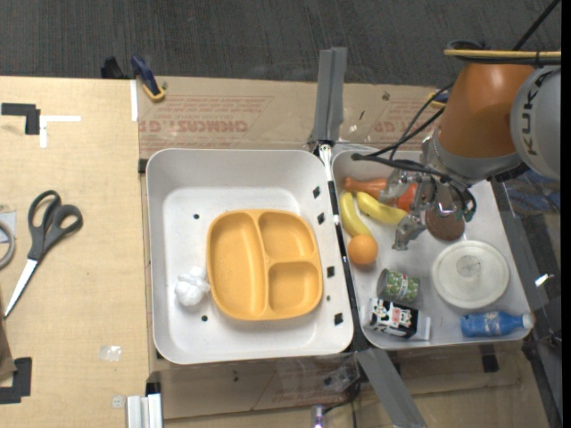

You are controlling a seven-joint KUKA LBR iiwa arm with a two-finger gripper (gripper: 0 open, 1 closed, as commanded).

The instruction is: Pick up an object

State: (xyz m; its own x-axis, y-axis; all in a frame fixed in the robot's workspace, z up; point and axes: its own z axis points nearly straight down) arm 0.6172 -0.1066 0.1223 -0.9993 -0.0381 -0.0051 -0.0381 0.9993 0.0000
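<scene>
My gripper (419, 214) hangs over the back of the right bin (511, 255), under the arm's orange band. It is right beside the bananas (376, 209) and a brown round object (445, 226). An orange (362, 251) lies just to its front left, and an orange-red carrot-like piece (366, 185) lies behind the bananas. Nothing I can see is lifted off the bin floor. The arm hides part of the bin's back right corner.
The right bin also holds a green can (398, 285), a black-and-white carton (394, 318), a white round lid (470, 273) and a blue bottle (495, 324). In the left bin (169, 239) sit a yellow divided plate (265, 264) and a white crumpled wad (190, 285). Scissors (43, 230) lie on the bench at left.
</scene>
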